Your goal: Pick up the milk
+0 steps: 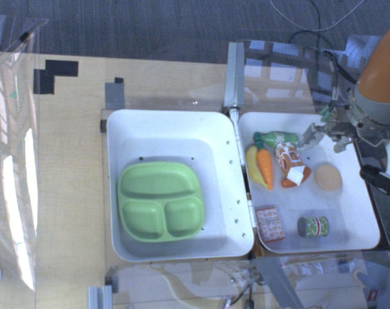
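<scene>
**Pale wood bench under bright light**

A light wooden bench (60,192) stands on dark blue-grey carpet (150,15). Black tape marks (52,74) sit near its far left corner. Clear plastic sheeting (11,159) catches bright glare along the left side. A thin cable (324,24) loops across the carpet at upper right.

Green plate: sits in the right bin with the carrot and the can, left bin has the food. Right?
Not quite. The camera view shows the green plate alone in the left bin. The carrot and the can lie in the right bin with the other food.
</scene>
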### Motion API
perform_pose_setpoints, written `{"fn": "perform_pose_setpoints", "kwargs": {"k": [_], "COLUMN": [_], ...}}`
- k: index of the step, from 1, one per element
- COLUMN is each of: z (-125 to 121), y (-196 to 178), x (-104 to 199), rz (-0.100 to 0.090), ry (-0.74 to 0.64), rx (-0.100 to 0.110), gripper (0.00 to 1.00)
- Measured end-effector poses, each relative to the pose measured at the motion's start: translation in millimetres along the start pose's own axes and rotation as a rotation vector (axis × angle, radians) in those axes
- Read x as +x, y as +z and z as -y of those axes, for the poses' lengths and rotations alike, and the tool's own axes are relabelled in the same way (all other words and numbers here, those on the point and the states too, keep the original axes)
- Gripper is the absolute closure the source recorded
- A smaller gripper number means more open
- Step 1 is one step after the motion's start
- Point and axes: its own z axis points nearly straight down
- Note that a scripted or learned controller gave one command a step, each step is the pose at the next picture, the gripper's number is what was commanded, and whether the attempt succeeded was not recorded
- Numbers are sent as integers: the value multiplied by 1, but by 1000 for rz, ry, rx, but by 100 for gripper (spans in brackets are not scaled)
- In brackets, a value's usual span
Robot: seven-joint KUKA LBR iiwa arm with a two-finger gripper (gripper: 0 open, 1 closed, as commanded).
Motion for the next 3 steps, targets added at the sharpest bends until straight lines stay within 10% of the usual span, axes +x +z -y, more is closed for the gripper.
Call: {"fn": "perform_pose_setpoints", "kwargs": {"k": [1,2,3], "z": [-25,-29,-81], "y": [140,127,59], "x": [24,24,57], "rz": [0,0,1], "ry": [61,61,-45], "rx": [-5,-14,-4], "gripper": [0,100,100]}}
